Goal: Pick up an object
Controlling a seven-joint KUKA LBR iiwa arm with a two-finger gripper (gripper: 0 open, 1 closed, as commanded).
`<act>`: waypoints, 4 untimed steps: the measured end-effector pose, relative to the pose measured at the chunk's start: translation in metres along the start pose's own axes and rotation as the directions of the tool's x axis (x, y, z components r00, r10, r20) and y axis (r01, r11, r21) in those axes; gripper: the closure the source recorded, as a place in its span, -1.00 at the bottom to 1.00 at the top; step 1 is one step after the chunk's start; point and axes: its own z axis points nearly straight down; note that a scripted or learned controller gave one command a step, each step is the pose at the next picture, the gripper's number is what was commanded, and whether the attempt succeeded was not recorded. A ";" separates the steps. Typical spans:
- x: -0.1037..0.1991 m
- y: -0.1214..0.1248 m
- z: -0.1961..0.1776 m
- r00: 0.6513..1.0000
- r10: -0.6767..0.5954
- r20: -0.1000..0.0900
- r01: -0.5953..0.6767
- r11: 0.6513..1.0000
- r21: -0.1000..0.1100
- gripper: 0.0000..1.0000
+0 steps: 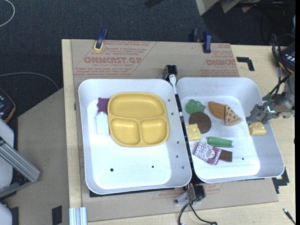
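The end effector (263, 111) sits at the right bin's (243, 170) right wall, just above a small yellow block (257, 128); whether its fingers are apart or together I cannot tell. The block lies hard against the sloped wall, so a descent there could strike the rim or nudge the block away, and a grasp may close on nothing. Nearby lie a pizza slice toy (231, 115), a brown disc (201, 120) and a green stick (219, 141). The bench (140, 55) is cardboard-topped, clamped at its far edge, over dark carpet. The left bin (131, 172) carries a yellow divided plate (138, 118).
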 end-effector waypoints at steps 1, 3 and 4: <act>0.050 -0.003 -0.010 1.000 -0.003 -0.005 0.003 1.000 0.005 1.00; 0.160 -0.021 0.004 1.000 -0.004 -0.005 0.004 1.000 0.009 1.00; 0.218 -0.015 0.006 1.000 -0.005 -0.005 0.005 1.000 0.005 1.00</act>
